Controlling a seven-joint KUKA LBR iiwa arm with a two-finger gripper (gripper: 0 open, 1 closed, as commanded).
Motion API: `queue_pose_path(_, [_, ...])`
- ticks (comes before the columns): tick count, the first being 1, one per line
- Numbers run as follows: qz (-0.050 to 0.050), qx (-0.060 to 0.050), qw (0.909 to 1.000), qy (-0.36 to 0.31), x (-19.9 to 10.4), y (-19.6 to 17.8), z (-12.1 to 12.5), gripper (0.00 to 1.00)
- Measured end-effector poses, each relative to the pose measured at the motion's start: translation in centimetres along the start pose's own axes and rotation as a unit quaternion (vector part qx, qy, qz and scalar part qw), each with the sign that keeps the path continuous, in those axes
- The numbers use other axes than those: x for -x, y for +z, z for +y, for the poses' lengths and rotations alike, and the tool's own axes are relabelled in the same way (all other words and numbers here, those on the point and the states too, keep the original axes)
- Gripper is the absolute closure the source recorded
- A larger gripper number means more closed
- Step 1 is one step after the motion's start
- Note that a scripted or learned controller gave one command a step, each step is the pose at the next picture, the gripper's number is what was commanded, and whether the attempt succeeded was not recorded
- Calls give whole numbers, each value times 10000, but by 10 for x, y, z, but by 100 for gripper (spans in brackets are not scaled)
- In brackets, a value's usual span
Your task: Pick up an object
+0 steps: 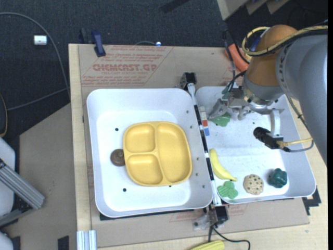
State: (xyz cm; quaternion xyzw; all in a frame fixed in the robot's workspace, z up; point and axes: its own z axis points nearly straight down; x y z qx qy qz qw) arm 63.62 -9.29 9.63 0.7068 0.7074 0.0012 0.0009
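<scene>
Green leaf (227,190), cookie (253,183), banana (220,165) near front; tool (229,110) beside green piece (223,121), grip indiscernible

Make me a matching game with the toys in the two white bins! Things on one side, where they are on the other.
Things:
1. yellow divided plastic plate
2. yellow toy banana
3. round tan speckled cookie
4. small dark teal toy

Places:
A. right bin, between the green leafy toy and the teal toy
B. middle of the left bin
C. right bin's near right corner
D. right bin, along its left wall

Pairs: 1-B, 2-D, 3-A, 4-C
</scene>
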Motion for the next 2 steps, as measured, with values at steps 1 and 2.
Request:
queue_pose_path(1, [-7, -5, 10000, -3, 1, 12, 27, 0])
queue_pose_path(2, [-11, -2, 10000, -3, 2, 11, 31, 0])
